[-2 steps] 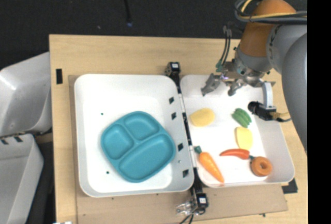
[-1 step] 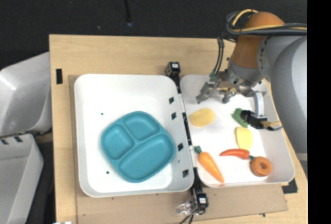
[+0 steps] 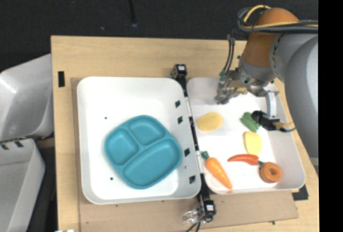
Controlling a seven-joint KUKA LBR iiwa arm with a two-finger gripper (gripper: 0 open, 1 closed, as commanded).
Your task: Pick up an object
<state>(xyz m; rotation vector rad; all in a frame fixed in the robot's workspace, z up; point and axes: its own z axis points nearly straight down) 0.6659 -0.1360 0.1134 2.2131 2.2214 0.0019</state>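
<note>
Plastic teal divided plate (image 3: 142, 151) is lying in the left white bin (image 3: 91, 118). Across the right white bin (image 3: 289, 169) are sitting a yellow oval piece (image 3: 209, 121), orange toy carrot (image 3: 219, 172), red chilli (image 3: 244, 159) and green toy vegetable (image 3: 249, 121). At one o'clock from the oval, the claw (image 3: 223, 94) is hovering; its state cannot be told.

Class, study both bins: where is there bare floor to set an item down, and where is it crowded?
Left bin: bare floor above and left of the blue tray. Right bin: a patch between the yellow disc and carrot. Crowded around the green piece, chili and gripper.
</note>
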